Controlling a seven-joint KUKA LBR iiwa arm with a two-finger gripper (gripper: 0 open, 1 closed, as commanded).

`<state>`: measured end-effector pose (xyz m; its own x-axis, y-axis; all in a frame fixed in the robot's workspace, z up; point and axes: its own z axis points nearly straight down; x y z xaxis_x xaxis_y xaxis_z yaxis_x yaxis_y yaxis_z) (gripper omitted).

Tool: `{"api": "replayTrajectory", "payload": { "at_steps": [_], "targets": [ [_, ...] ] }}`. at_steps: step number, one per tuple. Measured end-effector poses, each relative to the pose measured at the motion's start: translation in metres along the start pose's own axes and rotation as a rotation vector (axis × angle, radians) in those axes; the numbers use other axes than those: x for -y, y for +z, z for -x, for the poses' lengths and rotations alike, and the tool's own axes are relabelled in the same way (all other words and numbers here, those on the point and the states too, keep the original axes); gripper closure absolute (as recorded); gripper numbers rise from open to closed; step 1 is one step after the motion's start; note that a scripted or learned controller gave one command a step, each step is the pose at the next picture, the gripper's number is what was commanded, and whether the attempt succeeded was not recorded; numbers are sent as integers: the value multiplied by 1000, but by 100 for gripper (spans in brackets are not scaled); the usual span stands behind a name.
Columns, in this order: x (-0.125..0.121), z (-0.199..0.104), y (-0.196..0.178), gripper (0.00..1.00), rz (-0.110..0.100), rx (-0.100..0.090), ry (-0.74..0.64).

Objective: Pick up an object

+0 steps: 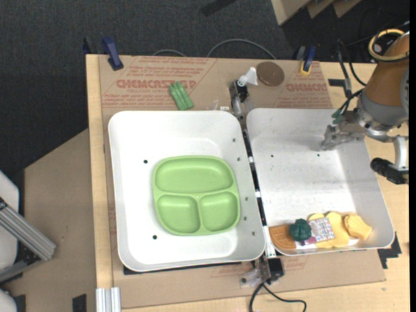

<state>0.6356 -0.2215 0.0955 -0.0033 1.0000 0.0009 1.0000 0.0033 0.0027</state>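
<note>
The gripper (pixel 333 135) hovers over the right bin (pixel 292 174) (far side); its opening cannot be told. One green divided plate (pixel 195 195) fills the left bin (pixel 130 174); several small toys (pixel 322 231) cluster at the right bin's near edge.

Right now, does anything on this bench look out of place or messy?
Slightly. The small objects in the right bin are all heaped against its near edge. A green clip-like thing and a brown disc lie outside the bins on the cardboard. The green divided plate sits neatly.
</note>
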Motion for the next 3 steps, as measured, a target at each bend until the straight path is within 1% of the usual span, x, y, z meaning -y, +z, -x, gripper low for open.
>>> {"api": "replayTrajectory", "payload": {
  "at_steps": [1, 2, 3],
  "targets": [
    [-35, -51, -77, 100, 8, 2, -3],
    [-32, -47, -71, 0, -2, 2, 2],
    [-3, -46, 16, 0, -11, -1, 4]
  ]
}}
